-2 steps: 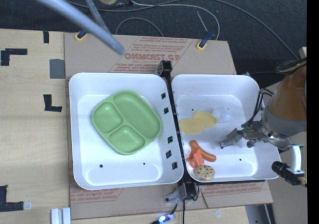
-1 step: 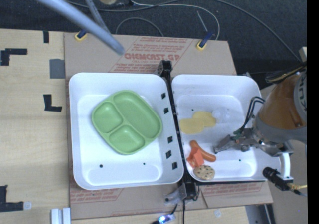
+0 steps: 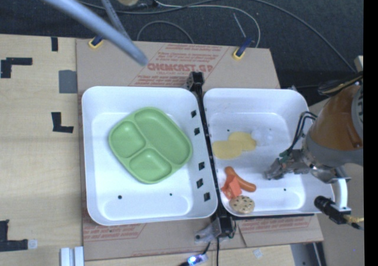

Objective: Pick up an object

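Cookie partly hidden beneath orange toy.

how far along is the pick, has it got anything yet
Done: the arm has reached into the right bin, with the hand low over its floor. In hand: nothing visible between the fingers. Left: the whole grasp and lift. The yellow piece, orange carrot-like toy and cookie lie on the bin floor to the hand's left, and the green divided plate sits in the left bin.
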